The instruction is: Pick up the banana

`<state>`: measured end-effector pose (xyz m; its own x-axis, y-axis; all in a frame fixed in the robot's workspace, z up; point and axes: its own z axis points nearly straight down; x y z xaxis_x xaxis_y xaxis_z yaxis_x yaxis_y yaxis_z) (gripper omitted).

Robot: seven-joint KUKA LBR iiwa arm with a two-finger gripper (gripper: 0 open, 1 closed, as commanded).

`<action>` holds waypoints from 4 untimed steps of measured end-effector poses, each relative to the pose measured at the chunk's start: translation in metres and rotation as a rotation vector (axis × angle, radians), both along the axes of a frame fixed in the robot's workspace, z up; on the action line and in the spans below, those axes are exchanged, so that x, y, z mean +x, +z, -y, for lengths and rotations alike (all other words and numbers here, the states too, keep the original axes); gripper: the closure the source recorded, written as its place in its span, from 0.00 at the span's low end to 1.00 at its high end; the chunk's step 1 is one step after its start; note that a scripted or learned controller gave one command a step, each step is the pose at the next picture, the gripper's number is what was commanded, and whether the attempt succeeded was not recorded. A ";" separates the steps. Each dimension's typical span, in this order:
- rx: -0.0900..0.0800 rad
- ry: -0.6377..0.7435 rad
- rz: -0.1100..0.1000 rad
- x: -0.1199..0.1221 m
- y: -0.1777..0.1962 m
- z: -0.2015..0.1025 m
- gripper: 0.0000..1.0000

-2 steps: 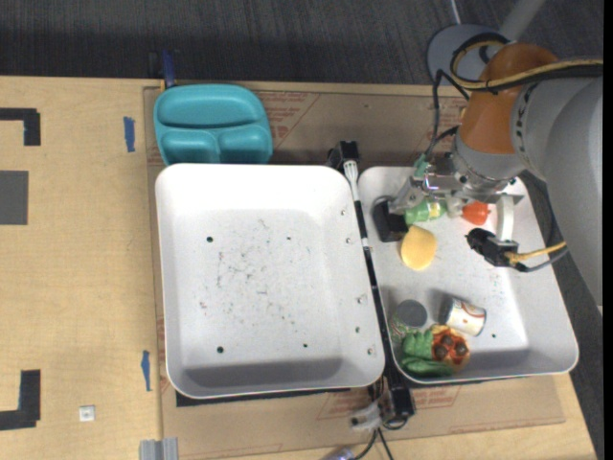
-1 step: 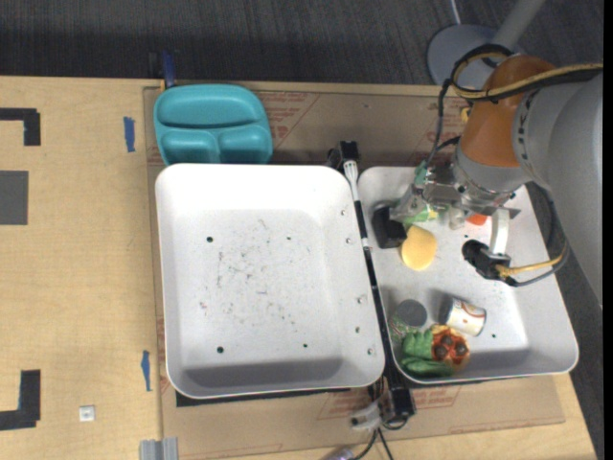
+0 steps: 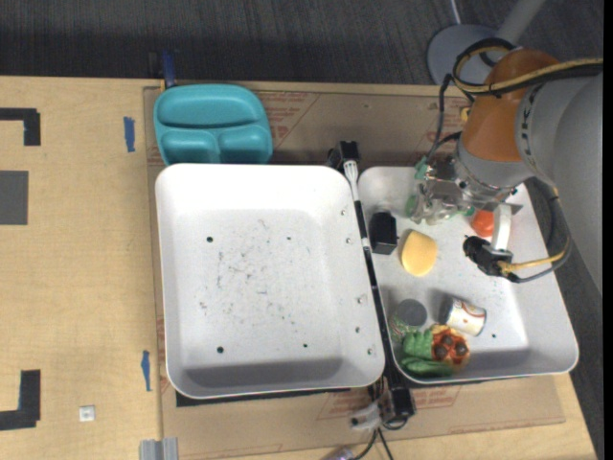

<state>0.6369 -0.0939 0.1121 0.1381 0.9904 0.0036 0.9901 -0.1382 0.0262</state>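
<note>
A robot arm (image 3: 536, 113) over two white bins on a brown bench (image 3: 77, 257).

Dark grey floor (image 3: 239, 17) runs along the top of the frame. The big left bin (image 3: 259, 276) fills the middle, and a teal tray (image 3: 213, 125) sits just above it. The right bin (image 3: 536, 324) holds a yellow banana (image 3: 419, 254) near its middle left, a black block (image 3: 383, 232), a grey disc (image 3: 411, 311) and small toys low down. The jaws (image 3: 436, 199) hang just above the banana; I cannot tell if they are spread.
</note>
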 end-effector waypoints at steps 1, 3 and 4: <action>-0.001 0.038 -0.023 -0.084 -0.025 0.000 1.00; 0.009 -0.604 -0.024 -0.109 -0.027 0.024 0.00; 0.007 -0.470 -0.023 -0.147 -0.026 0.000 0.00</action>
